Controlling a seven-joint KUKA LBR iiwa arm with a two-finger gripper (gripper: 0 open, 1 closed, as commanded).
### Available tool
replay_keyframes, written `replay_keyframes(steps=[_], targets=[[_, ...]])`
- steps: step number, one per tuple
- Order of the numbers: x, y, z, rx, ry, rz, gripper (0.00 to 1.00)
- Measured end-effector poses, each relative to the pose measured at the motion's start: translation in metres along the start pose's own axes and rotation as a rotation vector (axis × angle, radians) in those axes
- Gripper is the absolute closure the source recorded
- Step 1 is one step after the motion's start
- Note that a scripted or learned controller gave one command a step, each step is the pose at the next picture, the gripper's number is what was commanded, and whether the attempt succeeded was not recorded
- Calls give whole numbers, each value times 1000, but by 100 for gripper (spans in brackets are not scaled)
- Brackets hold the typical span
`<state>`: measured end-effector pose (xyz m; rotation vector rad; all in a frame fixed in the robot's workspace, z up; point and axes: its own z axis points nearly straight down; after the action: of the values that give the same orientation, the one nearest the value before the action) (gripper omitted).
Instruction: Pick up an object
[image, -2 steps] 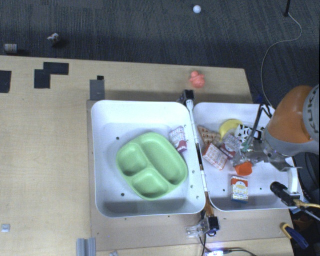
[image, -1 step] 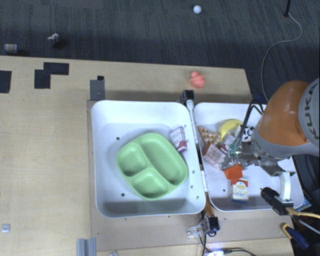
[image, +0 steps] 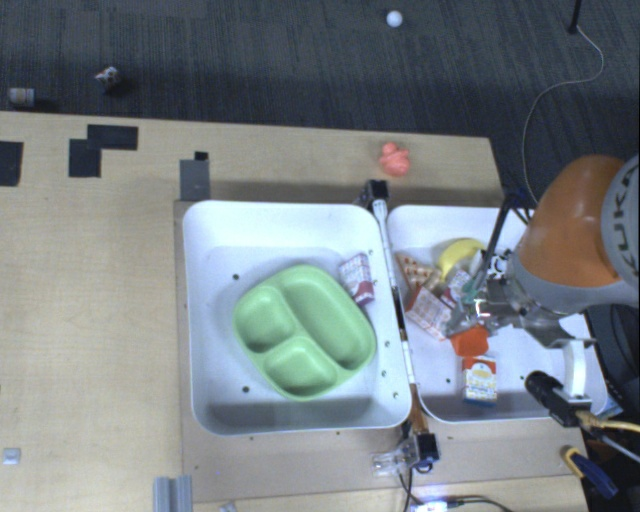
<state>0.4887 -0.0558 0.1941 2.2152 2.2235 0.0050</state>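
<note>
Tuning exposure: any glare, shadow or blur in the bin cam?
Camera view: soft overall; the left bin has a shaded near wall; the right bin is bright, nearly washed out; small items by the end effector blur together; the green tray is evenly lit.

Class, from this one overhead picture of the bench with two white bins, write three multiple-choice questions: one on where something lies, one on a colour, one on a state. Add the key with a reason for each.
1. Where does the green divided plate lie?
A. In the left bin
B. In the right bin
C. On the bench outside both bins

2. What colour is the small lump on the bench beyond the bins?
A. Blue
B. Pink
C. Black

3. How does the green plate sit?
A. Standing on its edge
B. Upside down
C. Flat, compartments facing up

Key:
1 A, since the plate lies on the left bin's floor.
2 B, since the lump by the bins' far rims is pink.
3 C, since all three hollows face the camera.
</note>
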Motion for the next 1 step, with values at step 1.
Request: replay_keyframes(steps=[1], targets=[[0, -1, 10, 2, 0, 1, 100]])
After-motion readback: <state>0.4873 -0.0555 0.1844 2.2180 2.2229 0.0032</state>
